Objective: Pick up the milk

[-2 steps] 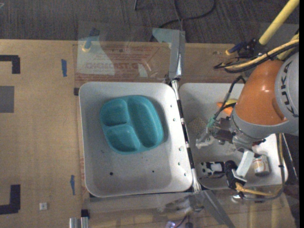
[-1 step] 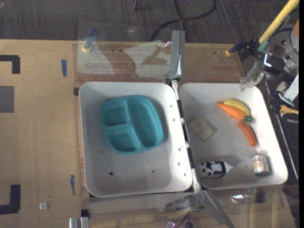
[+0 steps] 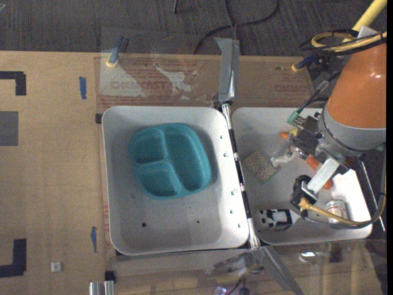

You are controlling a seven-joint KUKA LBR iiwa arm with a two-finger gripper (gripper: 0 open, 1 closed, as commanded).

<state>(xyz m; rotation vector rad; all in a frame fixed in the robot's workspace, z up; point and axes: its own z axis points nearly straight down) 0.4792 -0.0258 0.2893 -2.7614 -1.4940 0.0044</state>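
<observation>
Gripper (image 3: 287, 155) hangs over the middle of the right bin (image 3: 258, 125); from this slant it cannot be told whether it is open or closed, and nothing is seen held in it. The milk carton (image 3: 274, 219), taken to be the small black-and-white box, lies in the near left corner of that bin, close against the near wall and well apart from the gripper. Risks from here: the corner leaves little room, so a descent slightly off could strike the bin wall or the rim between the bins instead of straddling the carton. The carton looks light and short, so a glancing touch would probably push it or tip it rather than seat it. The tan square pad (image 3: 260, 166) lies just beside the gripper, between it and the carton, and a closure made too early could take the pad instead. The arm (image 3: 359, 85) hides part of the bin, so unseen clutter may lie under it. Count: two bins, left bin (image 3: 123, 226) and right; one teal plate (image 3: 172, 160) with three compartments, in the left bin; one milk carton; one tan pad; one can (image 3: 336, 209) at the near right; two glimpses of orange pieces (image 3: 313, 162) by the gripper, one object or two not resolvable.
</observation>
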